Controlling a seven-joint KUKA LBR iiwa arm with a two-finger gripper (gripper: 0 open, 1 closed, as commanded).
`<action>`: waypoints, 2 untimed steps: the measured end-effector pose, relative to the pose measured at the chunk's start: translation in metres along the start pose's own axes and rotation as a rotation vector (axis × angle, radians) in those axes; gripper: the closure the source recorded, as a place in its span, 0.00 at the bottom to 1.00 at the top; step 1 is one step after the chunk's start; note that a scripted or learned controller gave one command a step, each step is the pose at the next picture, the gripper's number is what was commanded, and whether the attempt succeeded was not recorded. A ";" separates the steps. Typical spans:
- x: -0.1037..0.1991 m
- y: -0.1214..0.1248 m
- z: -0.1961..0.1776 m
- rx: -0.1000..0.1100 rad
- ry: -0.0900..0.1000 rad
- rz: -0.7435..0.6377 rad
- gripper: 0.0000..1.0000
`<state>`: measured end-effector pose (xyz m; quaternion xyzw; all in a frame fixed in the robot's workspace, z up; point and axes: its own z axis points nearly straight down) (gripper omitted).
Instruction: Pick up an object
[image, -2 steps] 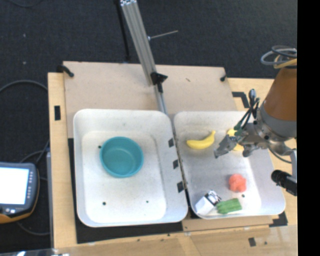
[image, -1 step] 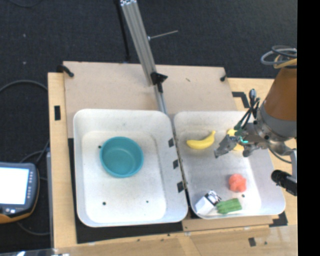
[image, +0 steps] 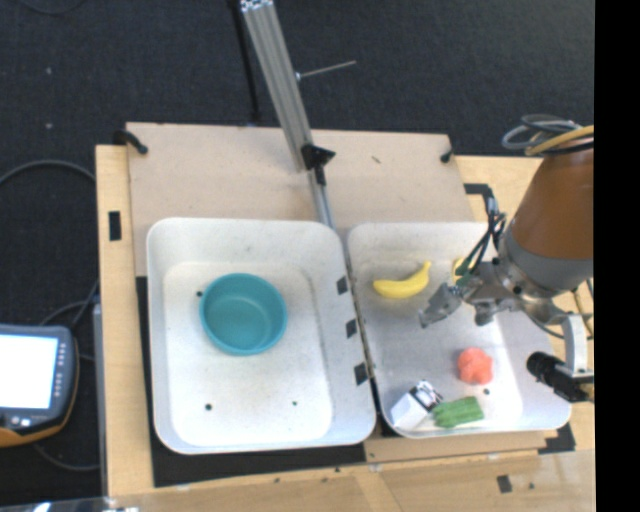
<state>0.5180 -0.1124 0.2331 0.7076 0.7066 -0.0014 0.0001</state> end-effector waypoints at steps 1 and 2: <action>0.006 -0.001 0.061 0.003 0.001 0.000 0.00; 0.011 -0.010 0.119 0.004 0.002 -0.001 0.00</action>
